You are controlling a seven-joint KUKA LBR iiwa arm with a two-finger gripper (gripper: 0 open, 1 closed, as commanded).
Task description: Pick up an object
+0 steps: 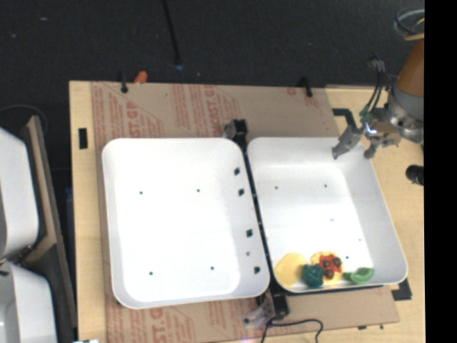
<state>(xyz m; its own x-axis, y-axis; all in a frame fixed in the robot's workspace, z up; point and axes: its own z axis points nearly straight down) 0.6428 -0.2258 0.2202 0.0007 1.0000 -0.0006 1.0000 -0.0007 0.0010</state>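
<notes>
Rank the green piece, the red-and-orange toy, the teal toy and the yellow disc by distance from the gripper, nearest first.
From the gripper, at the right bin's far right corner:
1. Green piece, near right corner.
2. Red-and-orange toy, left of it; close to call with the green piece.
3. Teal toy, near edge.
4. Yellow disc, leftmost.

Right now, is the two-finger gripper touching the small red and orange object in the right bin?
Apart. The camera view shows the gripper at the right bin's far edge, while the red and orange object lies near its front edge, with bare white floor between.

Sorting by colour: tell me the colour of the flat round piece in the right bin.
Pale yellow disc, clearest in the camera view.
</notes>
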